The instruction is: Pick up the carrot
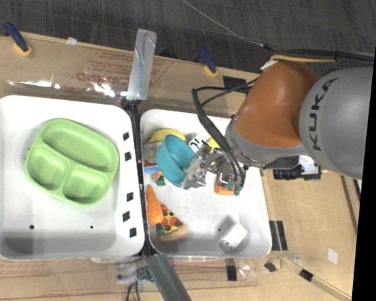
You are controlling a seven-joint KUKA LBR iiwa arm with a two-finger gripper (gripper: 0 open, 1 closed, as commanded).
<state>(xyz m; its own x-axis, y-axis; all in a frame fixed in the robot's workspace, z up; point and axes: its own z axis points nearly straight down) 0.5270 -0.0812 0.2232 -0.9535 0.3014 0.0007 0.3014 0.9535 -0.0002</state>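
Where the table (pixel 310 257) shows nearest the camera, it is pale bare wood with black tape marks, and the two white bins sit on it side by side, their rims touching along a black seam. Right bin (pixel 259 236): smooth shallow plastic with rounded corners. At its near edge lies a small white blocky object (pixel 233 235), alone on open floor. Near-left, tight against the dividing wall, lies the carrot (pixel 152 205), a tapered orange cone, its lower end touching a toy pizza slice (pixel 169 226) with coloured spots. Open speckled floor lies between the carrot and the white block. Mid-bin, the gripper (pixel 213 172) hangs low, metallic and cluttered; whether the fingers are open or closed cannot be told. It stands apart from the carrot, just beside a glossy teal cup (pixel 174 160) tipped on its side. A small orange piece (pixel 224 188) sits under the gripper's right side. Behind the cup, a yellow rounded object (pixel 167 136). Left bin (pixel 3 182): a matte light-green divided plate (pixel 72 160) with three compartments, floor free around it. Farther back, brown cardboard (pixel 71 62) clamped by blue clips (pixel 18 37).
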